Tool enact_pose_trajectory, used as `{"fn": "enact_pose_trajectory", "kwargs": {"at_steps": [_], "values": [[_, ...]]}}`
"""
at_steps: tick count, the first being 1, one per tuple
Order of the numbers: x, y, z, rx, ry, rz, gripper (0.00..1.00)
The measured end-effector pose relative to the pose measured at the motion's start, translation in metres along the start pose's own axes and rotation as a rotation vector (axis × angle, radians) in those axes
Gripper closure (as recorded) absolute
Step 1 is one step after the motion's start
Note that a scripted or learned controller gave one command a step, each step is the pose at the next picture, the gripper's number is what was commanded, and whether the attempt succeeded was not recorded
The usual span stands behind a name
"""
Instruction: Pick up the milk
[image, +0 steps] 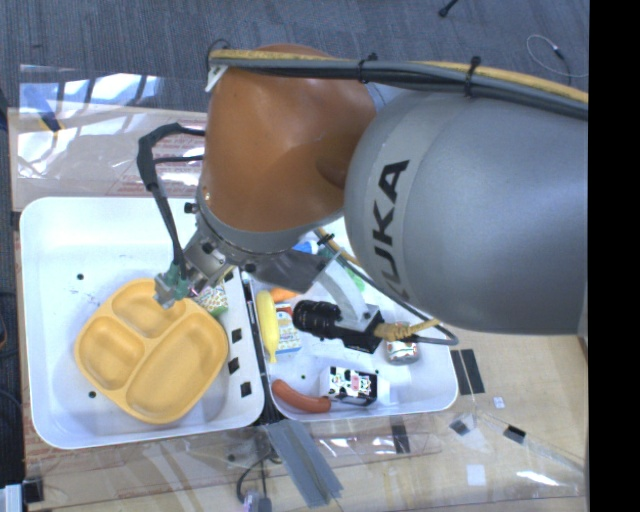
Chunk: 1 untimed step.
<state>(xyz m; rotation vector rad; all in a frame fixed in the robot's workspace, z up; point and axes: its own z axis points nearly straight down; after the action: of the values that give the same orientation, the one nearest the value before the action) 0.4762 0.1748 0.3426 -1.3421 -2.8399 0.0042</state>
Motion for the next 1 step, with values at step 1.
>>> {"fn": "enact_pose_trajectory", "kwargs": {"at_steps": [1], "values": [[0.0071,0.006,0.0361,-0.001,0.0,-0.651,1.0]]}}
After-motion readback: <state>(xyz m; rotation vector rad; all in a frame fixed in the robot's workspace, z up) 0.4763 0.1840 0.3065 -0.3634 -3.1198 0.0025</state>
